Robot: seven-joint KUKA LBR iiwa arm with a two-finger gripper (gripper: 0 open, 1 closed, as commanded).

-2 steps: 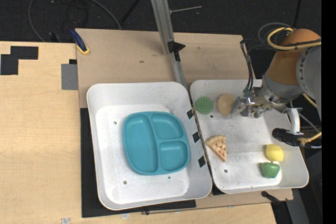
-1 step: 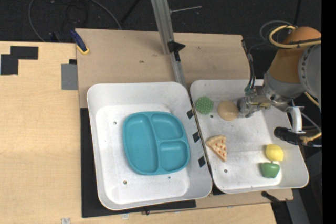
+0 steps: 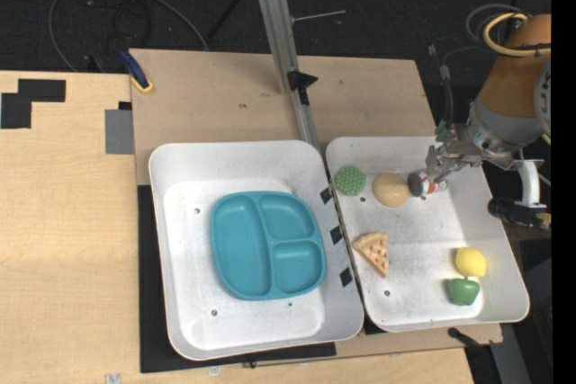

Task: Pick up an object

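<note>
Five food items (image 3: pixel 391 191), one tray (image 3: pixel 267 244)

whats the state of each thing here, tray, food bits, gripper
tray: flat in the left bin, compartments bare
green ball: resting in the right bin, far left corner
tan piece: lying beside the gripper, ungrasped
pizza slice: lying flat near the left wall
lemon: resting, just above the green pepper
green pepper: resting near the front wall
gripper: low in the right bin, beside the tan piece

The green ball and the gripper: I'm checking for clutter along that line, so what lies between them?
In the camera view, a beige rounded object lies between the green ball and the gripper, close beside the gripper.
</note>
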